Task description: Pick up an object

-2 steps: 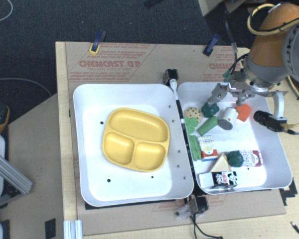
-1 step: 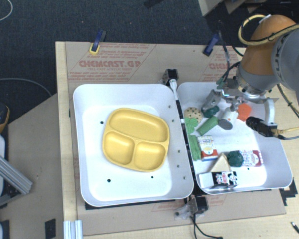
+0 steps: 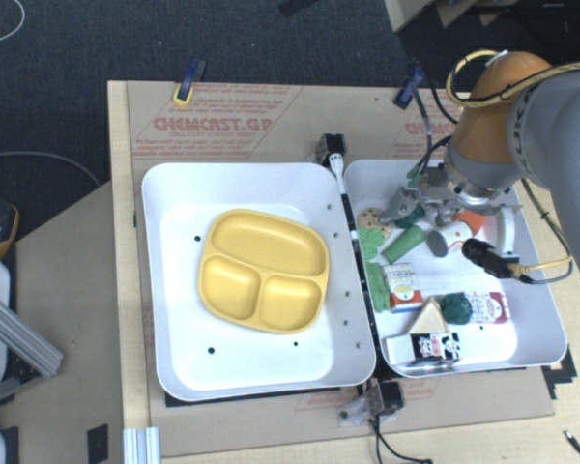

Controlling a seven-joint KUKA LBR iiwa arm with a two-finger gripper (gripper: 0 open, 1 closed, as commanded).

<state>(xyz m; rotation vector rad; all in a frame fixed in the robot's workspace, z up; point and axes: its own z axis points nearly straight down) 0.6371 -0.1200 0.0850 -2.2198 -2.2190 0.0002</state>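
bench [image 3: 126, 259] carries two white bins | near edge of right bin [image 3: 546, 341]: black-and-white carton [image 3: 433, 347], dark green lump [image 3: 455, 307], small carton [image 3: 400, 286] | left bin [image 3: 174, 356] holds yellow divided tray [image 3: 263, 270] | farther back, jaws [image 3: 427, 222] low over green cylinder [image 3: 403, 243], can't tell if spread or pinching

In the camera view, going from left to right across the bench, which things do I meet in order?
Yellow three-compartment plastic plate in the left white bin → green cylinder → dark green lump → small carton with red end.
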